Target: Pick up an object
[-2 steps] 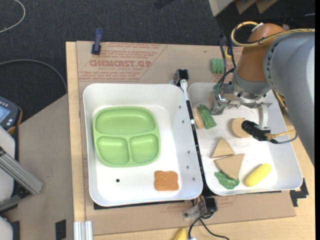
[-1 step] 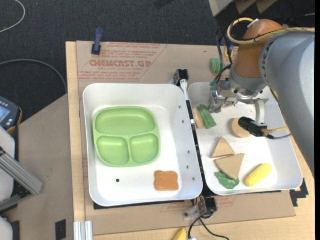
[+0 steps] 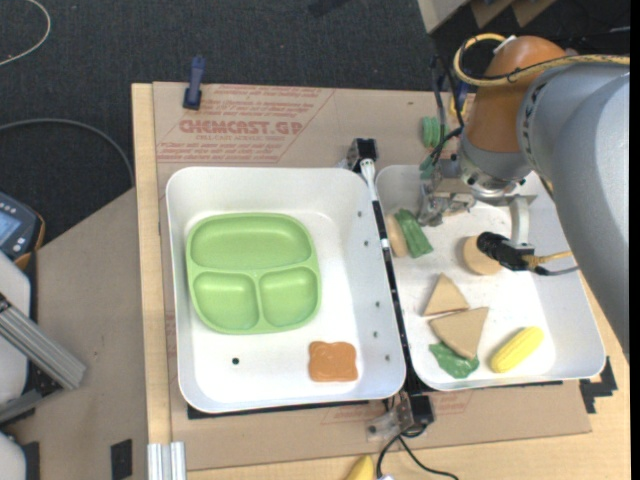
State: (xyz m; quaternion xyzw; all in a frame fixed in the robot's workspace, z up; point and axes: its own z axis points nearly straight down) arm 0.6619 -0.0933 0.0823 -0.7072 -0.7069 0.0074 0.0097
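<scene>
My gripper (image 3: 438,206) hangs low over the back left part of the right bin (image 3: 560,368). Just in front of it lie a green strip (image 3: 414,232) and a tan piece (image 3: 397,238) side by side, close to the bin's left wall. A round tan disc (image 3: 477,257) lies to the right of them. Nearer the front are two tan wedges (image 3: 444,296) (image 3: 462,330), a small green leafy piece (image 3: 452,361) and a yellow corn cob (image 3: 515,348). I see nothing between the gripper's tips.
The left bin (image 3: 185,368) holds a green divided plate (image 3: 253,271) and an orange waffle-shaped piece (image 3: 332,361) at its front right. A black clip (image 3: 364,154) sits at the back where the bins meet. The grey arm (image 3: 585,138) covers the right bin's back right.
</scene>
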